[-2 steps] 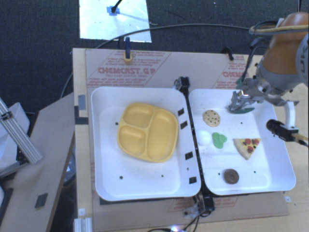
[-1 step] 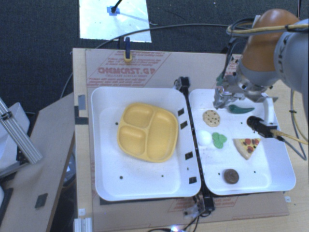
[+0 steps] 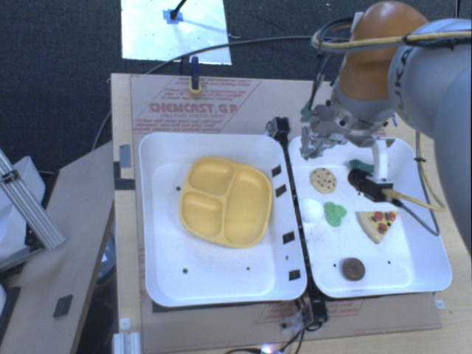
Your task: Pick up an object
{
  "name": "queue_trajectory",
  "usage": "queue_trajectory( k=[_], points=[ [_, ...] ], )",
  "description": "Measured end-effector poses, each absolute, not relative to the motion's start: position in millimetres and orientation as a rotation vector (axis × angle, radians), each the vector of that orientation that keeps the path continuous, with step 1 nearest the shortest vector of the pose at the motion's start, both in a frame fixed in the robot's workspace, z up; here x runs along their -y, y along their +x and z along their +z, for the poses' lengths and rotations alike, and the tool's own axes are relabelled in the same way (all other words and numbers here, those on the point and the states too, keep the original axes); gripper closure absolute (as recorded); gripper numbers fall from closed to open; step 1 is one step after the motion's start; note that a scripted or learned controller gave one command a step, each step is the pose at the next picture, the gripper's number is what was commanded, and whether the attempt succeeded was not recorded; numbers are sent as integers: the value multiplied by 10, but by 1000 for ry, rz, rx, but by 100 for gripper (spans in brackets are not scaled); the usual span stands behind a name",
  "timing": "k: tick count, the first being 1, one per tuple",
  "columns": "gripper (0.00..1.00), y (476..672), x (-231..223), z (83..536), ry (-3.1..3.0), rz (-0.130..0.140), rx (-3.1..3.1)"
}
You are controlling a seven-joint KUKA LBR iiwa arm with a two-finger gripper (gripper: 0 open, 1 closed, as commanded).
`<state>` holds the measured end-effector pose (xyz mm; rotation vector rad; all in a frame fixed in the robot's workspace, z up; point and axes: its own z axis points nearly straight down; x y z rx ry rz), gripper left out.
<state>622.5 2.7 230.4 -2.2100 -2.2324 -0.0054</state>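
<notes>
Hovering at the upper part of the right bin [image 3: 435, 271], the tool [image 3: 316, 147], whose state I cannot tell, is just above the cookie [image 3: 323, 180], seemingly light, stiff, best pinched across its edges.

The counter [image 3: 88, 198] carries a flat printed cardboard sheet [image 3: 199, 102]. Two shallow white bins rest side by side on the sheet, touching along their inner edges: the left bin [image 3: 158, 271] and the right bin [image 3: 424, 264].
</notes>
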Motion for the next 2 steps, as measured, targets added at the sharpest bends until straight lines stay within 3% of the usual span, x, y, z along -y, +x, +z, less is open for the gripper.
queue_trajectory(
  k=[2],
  points=[
    [100, 6394, -954, 2356, -2212, -6, 2231]
  ],
)
